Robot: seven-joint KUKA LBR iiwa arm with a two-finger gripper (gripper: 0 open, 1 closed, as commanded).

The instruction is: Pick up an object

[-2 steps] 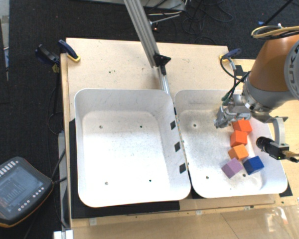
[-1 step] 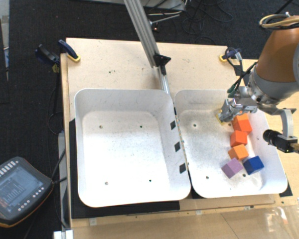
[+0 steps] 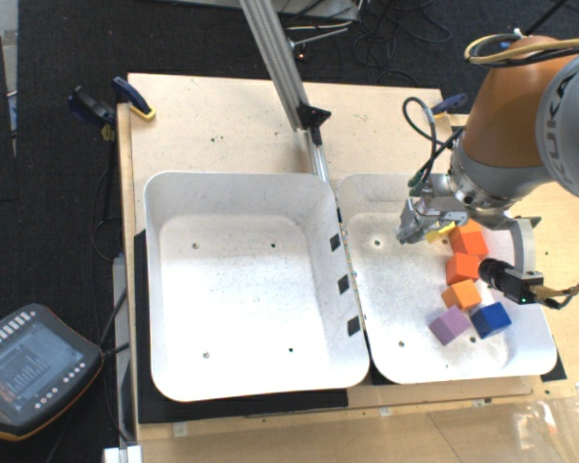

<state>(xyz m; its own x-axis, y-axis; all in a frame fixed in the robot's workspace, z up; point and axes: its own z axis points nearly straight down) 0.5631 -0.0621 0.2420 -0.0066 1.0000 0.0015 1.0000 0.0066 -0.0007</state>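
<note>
Several small blocks lie in the right bin (image 3: 386,350): an orange block (image 3: 469,240), a second orange one (image 3: 460,268), a lighter orange cube (image 3: 461,295), a purple cube (image 3: 451,326), a blue cube (image 3: 491,319), and a yellow piece (image 3: 442,230) partly hidden under the arm. My gripper (image 3: 411,230) hangs over the upper middle of the right bin, just left of the yellow piece and the orange blocks. Nothing shows between its fingers.
The left bin (image 3: 174,287) sits beside the right one. A slanted metal rod (image 3: 280,56) runs down to the bins' shared edge. A black camera unit (image 3: 507,280) hangs off the wrist over the blocks. A teach pendant (image 3: 29,369) lies at lower left.
</note>
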